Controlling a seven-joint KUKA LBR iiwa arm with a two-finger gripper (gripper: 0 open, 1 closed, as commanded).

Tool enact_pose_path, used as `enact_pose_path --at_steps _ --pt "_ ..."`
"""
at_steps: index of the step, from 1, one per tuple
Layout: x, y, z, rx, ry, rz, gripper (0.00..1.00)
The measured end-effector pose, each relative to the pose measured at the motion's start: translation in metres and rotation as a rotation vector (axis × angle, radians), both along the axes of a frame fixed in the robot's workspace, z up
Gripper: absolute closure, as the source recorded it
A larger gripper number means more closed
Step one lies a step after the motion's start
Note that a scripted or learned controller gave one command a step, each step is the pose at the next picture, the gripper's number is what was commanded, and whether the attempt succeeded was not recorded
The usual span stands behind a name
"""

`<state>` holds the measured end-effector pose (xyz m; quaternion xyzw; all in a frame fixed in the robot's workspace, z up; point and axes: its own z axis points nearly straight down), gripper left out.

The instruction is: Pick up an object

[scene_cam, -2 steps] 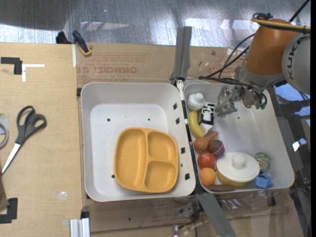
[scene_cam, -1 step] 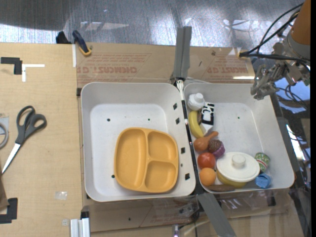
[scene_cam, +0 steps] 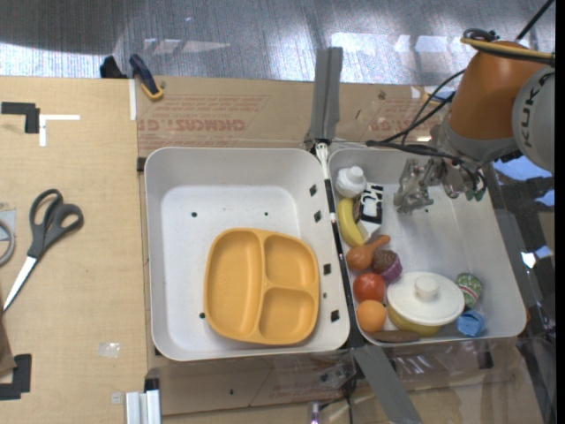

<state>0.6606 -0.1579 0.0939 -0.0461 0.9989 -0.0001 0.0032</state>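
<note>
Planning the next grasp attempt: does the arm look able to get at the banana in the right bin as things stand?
Probably yes. The end effector hangs over the right bin, and the banana lies by the left wall with its top uncovered. The white bottle and the wall crowd it, so finger room looks tight.

Scissors (scene_cam: 40, 228) lie on the wooden bench (scene_cam: 71, 307), well left of the left white bin (scene_cam: 168, 237). A blue-and-yellow clamp (scene_cam: 146, 76) sits beyond that bin's far left corner, on the cardboard sheet (scene_cam: 221, 113) behind it.
</note>
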Motion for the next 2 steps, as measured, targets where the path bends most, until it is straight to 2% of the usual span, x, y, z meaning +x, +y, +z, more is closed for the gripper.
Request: enact_pose_path --at_steps 1,2 --pt "0.0 0.0 0.0 0.0 0.0 0.0 0.0" --pt "0.0 -0.065 0.132 -0.001 -0.002 -0.115 0.0"
